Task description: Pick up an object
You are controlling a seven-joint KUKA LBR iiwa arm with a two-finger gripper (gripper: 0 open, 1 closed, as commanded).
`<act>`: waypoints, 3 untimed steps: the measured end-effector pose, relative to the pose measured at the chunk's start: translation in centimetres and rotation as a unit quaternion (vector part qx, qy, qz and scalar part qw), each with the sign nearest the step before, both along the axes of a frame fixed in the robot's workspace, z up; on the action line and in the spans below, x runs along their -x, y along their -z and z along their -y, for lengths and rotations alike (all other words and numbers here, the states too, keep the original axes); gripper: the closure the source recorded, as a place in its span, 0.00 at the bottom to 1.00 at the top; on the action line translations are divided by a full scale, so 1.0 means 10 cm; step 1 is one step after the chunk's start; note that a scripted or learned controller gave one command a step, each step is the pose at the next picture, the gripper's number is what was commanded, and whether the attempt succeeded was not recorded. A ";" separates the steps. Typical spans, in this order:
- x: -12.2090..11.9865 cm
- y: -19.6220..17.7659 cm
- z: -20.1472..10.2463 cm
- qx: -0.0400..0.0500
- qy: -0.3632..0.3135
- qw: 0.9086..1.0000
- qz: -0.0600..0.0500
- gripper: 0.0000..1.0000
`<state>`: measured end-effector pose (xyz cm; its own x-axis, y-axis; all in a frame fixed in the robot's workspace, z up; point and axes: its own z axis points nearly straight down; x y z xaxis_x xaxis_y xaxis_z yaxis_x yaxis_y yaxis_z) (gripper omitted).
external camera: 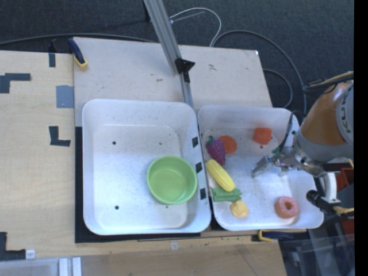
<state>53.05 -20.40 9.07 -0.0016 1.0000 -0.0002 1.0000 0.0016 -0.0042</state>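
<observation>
The right bin [247, 115] holds several toys: purple grapes [216, 150], an orange round fruit [229, 144], a red-orange block [262, 135], a yellow corn cob [220, 175] with green leaves [227, 195], a small yellow piece [239, 209] and a pink donut [286, 207]. My gripper [263, 164] hangs low over the middle right of this bin, fingers pointing left and open, with nothing between them. It is below the red-orange block and above and left of the donut. A green bowl [171, 180] stands in the left bin [115, 111].
A slanted metal pole [165, 33] ends at a black clamp [184, 65] behind the bins. Cables [230, 36] loop on the dark floor at the back. A yellow and blue clamp [77, 53] sits at the bench's back left corner.
</observation>
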 end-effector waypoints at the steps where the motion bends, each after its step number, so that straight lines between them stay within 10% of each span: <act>1: -0.01 -0.12 -0.01 -0.001 -0.001 1.000 0.001 1.00; 3: -0.10 -1.38 -0.02 0.001 -0.001 1.000 0.005 1.00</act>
